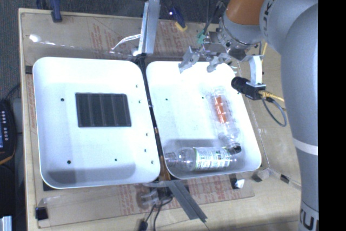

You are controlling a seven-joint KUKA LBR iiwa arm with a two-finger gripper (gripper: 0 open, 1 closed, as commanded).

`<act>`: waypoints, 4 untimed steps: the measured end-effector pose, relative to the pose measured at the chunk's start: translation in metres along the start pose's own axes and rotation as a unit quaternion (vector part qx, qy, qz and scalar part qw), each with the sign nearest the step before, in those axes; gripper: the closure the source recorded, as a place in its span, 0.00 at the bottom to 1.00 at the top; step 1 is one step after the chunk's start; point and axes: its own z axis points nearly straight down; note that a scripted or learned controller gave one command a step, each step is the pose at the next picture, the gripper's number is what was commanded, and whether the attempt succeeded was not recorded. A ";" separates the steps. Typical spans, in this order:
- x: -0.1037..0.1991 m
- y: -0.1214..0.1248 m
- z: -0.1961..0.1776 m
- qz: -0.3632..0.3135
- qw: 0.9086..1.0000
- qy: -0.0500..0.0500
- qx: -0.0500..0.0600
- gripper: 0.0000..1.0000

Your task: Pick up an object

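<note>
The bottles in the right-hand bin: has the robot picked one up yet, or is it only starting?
Nothing looks picked up yet. Both clear bottles lie in the right bin: one with an orange label, one along the near wall. The gripper is above the bin's far edge, fingers apart with nothing between them. Left to do: move over a bottle, come down, close and lift.

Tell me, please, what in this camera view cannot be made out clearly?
- Hand: small and blurred above the right bin's far rim; its grip state is unclear.
- Bottle with the orange label: clear plastic blends into the white floor, so its outline is faint.
- Bottle along the near wall: label print too small to read.
- Arm: cut off by the right and top edges.
</note>
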 end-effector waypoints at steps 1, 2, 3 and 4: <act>-0.062 -0.020 0.074 -0.003 1.000 -0.001 0.000 0.00; -0.073 -0.050 0.071 -0.029 1.000 0.000 -0.001 0.00; -0.051 -0.067 0.028 0.163 0.987 0.000 -0.002 0.00; -0.063 -0.069 -0.033 0.166 0.986 0.000 -0.003 0.00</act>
